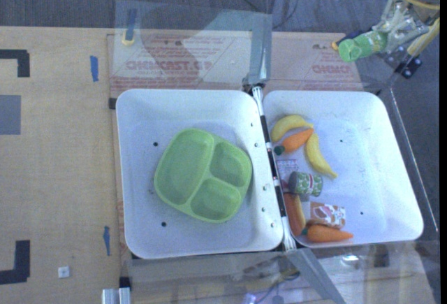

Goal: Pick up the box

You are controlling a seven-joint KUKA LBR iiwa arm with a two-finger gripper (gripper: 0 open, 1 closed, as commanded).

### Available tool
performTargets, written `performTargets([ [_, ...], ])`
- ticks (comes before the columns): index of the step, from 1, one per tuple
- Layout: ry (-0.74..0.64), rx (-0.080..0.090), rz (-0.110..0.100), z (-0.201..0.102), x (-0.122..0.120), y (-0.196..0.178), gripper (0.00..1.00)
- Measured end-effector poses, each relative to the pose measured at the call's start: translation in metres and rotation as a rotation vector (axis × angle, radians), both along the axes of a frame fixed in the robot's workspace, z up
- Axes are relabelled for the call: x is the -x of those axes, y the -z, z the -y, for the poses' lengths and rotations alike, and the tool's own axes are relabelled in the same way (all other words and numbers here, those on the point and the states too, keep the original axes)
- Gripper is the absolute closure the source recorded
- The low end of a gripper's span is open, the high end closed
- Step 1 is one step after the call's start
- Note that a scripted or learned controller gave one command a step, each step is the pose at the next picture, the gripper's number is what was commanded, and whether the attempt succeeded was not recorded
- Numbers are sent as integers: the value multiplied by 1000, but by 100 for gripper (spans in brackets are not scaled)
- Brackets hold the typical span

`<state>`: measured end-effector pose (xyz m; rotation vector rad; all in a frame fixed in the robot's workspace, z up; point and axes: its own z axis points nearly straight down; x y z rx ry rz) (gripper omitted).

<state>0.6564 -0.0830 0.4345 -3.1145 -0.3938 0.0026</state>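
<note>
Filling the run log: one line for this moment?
end effector: shut on green bottle, above bench | box: in right bin, untouched

pincer [391,40] – clamped on green bottle [362,45], top right | box [328,213] – right bin [391,156]

The light wooden counter [56,177] carries two shallow white plastic bins, touching side by side: the left bin [140,114] and the right bin [370,128]. Behind them a flat brown cardboard sheet with red print [181,65] lies on the counter. Short blue tape strips [93,68] and black tape marks [21,61] are stuck on the wood at the left.
</note>
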Motion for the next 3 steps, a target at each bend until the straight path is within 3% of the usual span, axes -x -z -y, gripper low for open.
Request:
performTargets([
  [3,34,2,4,-67,-5,0,100],
])
